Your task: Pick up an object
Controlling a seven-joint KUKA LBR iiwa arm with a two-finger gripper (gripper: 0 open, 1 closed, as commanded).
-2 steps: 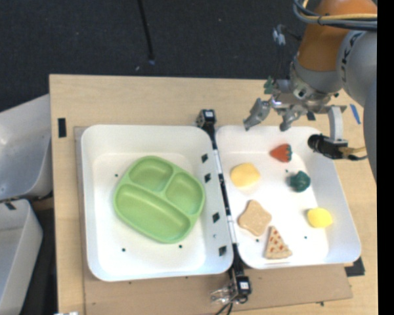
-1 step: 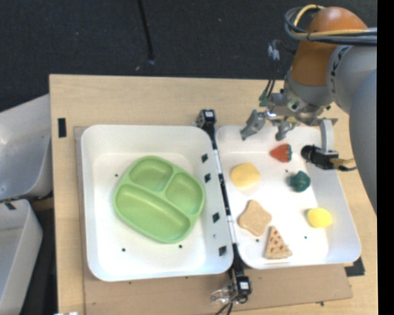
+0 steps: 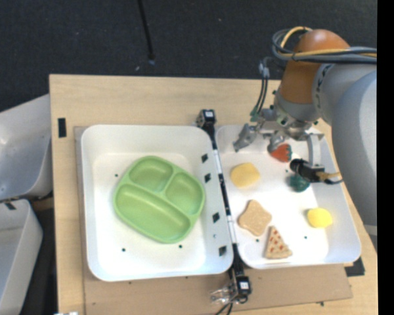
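A: The arm (image 3: 354, 104) is a broad, smooth grey shell. What sits above the gripper (image 3: 276, 140)?

B: A rounded orange band (image 3: 312, 61), glossy, narrowing to a grey wrist just over the gripper.

A: And the cabling?

B: Grey and yellow cables (image 3: 289, 41) loop over the top of the orange band; one thin lead drops beside it toward the gripper, whose metal parts are grey and angular.

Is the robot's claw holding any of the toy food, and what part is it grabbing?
Cannot be told: the gripper hangs right over a red piece, but its grip is hidden.
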